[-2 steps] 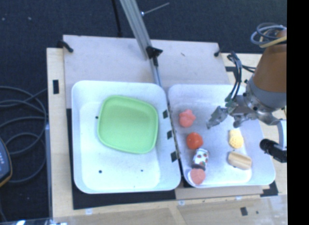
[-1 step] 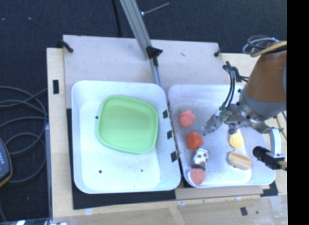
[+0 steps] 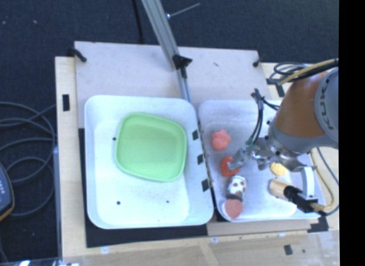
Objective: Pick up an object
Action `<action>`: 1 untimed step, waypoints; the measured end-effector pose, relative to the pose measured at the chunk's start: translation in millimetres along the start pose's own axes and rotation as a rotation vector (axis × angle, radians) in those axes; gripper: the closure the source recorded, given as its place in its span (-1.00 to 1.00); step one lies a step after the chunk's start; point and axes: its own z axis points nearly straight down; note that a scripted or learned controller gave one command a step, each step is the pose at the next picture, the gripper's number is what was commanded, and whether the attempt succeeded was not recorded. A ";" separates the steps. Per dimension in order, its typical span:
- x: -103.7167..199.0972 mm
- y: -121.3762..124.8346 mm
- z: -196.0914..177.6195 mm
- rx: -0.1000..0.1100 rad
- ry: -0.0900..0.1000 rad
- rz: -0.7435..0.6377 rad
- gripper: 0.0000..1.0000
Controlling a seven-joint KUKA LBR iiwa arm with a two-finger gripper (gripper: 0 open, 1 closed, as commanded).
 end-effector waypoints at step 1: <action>-0.4 -0.7 51.9 -0.001 0.000 0.000 -1.00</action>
